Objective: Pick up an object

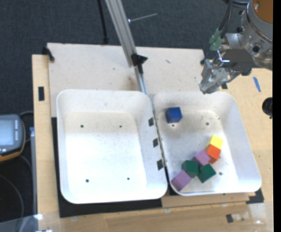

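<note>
Candidate objects for the pick all lie in the right bin [242, 129]. A blue cube [173, 114] sits alone near the bin's upper left corner, well apart from the rest. Toward the lower right a cluster is packed together: a yellow block [217, 142] touching an orange block [214, 152] just below it, a purple block [202, 158] beside those, two dark green cubes [199, 169] next to each other, and a second, lilac block [181, 179] at the cluster's lower left, near the bin wall. The left bin [106, 146] lies alongside, the two separated by a shared rim.

The gripper [211, 85] hangs above the upper edge of the right bin, over its far rim and clear of every block; nothing is seen between its fingers, though whether they stand apart or closed cannot be told from this slant. The grey arm [249, 42] enters from the upper right.

Progress, as judged: no object has been lifted. Selection, descent, closure and lift all remain. The isolated blue cube appears the easiest target, since the clustered blocks leave little room for fingers.
</note>
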`<state>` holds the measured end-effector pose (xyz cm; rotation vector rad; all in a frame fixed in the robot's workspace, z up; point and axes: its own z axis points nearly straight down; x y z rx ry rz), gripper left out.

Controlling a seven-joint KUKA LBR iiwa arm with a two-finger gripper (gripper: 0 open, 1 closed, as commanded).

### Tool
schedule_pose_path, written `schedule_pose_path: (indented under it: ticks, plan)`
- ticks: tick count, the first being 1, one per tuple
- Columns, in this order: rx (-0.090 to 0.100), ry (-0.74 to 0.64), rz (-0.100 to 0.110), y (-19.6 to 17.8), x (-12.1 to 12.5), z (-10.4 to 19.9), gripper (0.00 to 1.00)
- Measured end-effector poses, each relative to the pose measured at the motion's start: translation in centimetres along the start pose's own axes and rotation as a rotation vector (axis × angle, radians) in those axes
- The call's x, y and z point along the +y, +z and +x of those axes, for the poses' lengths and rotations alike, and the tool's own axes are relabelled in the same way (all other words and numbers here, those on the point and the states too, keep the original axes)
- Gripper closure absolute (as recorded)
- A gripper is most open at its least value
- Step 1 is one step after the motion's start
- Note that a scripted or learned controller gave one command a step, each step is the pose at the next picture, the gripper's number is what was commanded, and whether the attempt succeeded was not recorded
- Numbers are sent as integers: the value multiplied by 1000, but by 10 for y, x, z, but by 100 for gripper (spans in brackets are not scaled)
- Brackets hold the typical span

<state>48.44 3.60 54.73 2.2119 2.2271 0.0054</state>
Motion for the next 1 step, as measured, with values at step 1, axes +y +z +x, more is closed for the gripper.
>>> schedule_pose_path:
  ticks: [1]
  plan:
    - [-1, -1, 4, 2, 47, 58, 100]
